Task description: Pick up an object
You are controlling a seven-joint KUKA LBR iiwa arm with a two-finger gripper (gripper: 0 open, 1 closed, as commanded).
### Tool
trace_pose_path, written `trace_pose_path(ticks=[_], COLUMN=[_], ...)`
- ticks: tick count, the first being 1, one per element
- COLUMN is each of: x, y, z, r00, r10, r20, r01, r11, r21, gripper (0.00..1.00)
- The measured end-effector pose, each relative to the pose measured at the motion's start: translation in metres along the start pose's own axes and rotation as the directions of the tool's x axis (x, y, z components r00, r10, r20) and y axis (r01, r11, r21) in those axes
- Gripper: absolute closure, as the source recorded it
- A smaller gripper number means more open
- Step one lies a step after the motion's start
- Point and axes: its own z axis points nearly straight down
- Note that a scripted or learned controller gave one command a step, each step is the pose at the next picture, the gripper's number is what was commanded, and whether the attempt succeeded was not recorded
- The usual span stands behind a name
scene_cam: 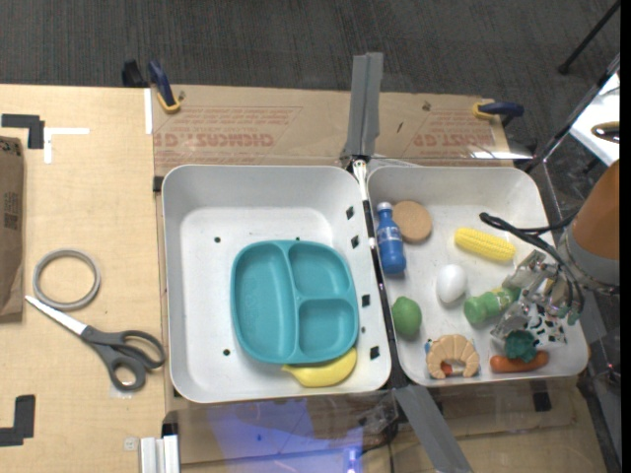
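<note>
Two white bins: left bin (187, 264), right bin (463, 180). In the left: one teal divided plate (294, 300), one banana (325, 371). In the right: one blue bottle (389, 239), one cookie (414, 221), one corn cob (484, 244), one egg (451, 284), one lime (406, 315), one croissant (453, 356), one carrot (518, 363). Left of the left bin: one pair of scissors (104, 343), one tape roll (66, 278).

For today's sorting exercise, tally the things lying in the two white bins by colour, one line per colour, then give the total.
Blue or teal: 3 - divided plate, bottle, small teal item
Yellow: 2 - banana, corn cob
Green: 2 - round fruit, green piece
White: 1 - egg
Tan or brown: 2 - cookie, croissant
Orange: 1 - carrot
Total: 11
</note>
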Motion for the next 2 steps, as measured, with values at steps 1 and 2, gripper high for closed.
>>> trace_pose_path(ticks=[1, 2], x=[-0.006, 0.079], y=[0.072, 0.086], z=[0.0, 0.0], r00=[0.989, 0.998], r10=[-0.146, -0.059], r20=[0.002, 0.001], r01=[0.146, 0.059], r11=[0.989, 0.998], r21=[0.0, 0.0], gripper=[0.0, 0.0])
